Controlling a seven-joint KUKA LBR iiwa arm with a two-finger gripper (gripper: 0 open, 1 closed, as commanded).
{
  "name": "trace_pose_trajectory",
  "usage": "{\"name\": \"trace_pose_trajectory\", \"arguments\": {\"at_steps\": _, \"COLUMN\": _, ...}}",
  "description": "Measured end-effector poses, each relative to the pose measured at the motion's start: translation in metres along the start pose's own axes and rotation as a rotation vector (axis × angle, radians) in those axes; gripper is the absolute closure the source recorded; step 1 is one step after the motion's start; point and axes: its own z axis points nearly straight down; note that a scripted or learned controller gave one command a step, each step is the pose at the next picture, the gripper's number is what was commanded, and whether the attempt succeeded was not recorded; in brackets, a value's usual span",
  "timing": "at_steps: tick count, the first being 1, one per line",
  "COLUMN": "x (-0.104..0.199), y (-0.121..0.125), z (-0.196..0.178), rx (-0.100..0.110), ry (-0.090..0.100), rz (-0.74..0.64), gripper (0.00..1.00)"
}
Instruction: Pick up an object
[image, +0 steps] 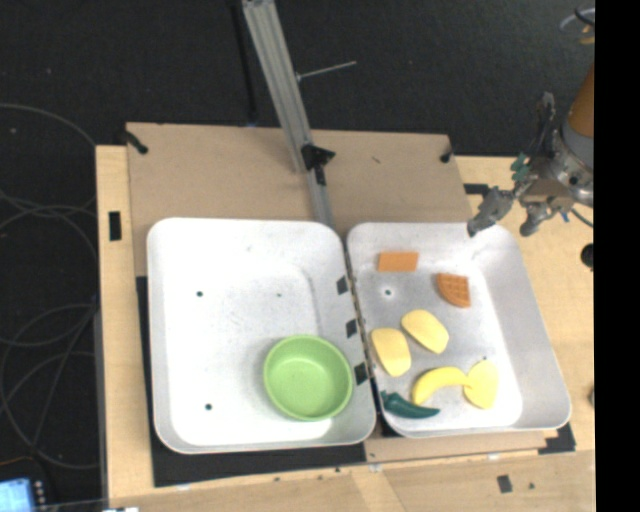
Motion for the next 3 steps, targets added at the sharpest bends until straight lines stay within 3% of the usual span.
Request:
{"name": "trace_pose_trajectory", "arguments": {"at_steps": 1, "x": 0.000, "y": 0.000, "z": 0.000, "rx": 0.001, "ry": -0.001, "rz": 0.000, "gripper": 0.00}}
{"name": "trace_pose_trajectory", "arguments": {"at_steps": 3, "x": -0.012, "y": 0.007, "z": 0.096, "rx": 0.004, "ry": -0.001, "rz": 0.006, "gripper": 0.00}}
